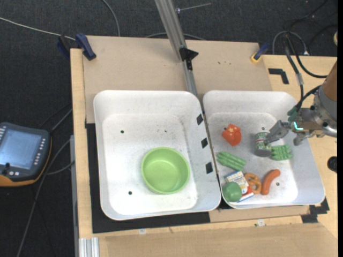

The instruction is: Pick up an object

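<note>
In the right bin [300, 159] the hand [263, 143] is down among the objects, its grey fingers reaching in from the table's right edge toward a small green-and-white can-like item [261, 141] that sits right at the fingertips; whether the fingers are closed on it or merely beside it I cannot tell, since the parts overlap and blur together. Just beside that item, toward the right edge, lies a bumpy green toy [281, 153], touching or nearly touching the hand. A red pepper-like toy [231, 135] sits apart toward the bin's inner wall, near the divide between the 2 bins. Closer to the table's front edge lie a green pea-pod shape [231, 160], a small printed packet [239, 180] with a pretzel-like ring [253, 183] against it, a round green ball [232, 192] in the bin's front inner corner, and an orange-red sausage shape [269, 180] tilted beside the ring. The left bin [107, 143] holds a lime-green bowl [165, 170], upright, toward its front inner part. The arm [328, 103] comes in over the right edge. A metal post [170, 23] rises from the table's back edge, blue clamps [86, 46] grip the back left corner, and a handheld controller [21, 153] rests off the table's left side.
</note>
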`<state>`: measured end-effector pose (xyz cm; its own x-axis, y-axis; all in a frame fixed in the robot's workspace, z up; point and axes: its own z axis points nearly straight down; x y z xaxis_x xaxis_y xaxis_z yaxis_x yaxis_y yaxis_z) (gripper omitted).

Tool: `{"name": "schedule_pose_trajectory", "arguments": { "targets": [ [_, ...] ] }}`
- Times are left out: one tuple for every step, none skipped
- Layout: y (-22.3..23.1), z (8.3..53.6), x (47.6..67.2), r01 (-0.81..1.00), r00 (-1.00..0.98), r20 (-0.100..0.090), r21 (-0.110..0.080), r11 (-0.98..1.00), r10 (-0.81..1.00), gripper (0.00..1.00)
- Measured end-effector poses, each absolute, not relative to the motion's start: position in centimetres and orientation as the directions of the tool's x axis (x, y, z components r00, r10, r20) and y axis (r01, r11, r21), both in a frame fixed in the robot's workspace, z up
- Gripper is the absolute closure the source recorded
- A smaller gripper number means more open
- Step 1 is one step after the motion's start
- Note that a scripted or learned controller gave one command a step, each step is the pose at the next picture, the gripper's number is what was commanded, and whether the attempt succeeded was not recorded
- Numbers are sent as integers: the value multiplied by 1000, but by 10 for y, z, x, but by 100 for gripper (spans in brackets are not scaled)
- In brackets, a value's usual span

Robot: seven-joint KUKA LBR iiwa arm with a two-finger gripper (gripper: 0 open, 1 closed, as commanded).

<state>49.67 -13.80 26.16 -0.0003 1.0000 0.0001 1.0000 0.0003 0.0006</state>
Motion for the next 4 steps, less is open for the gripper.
{"name": "schedule_pose_trajectory", "arguments": {
  "targets": [
    [-138,262,497,1000,0,0,1,0,1000,0],
    [-141,200,500,1000,0,1,-5,0,1000,0],
    [-142,138,498,1000,0,1,-5,0,1000,0],
    [-141,95,498,1000,0,0,-1,0,1000,0]
  ]
}}
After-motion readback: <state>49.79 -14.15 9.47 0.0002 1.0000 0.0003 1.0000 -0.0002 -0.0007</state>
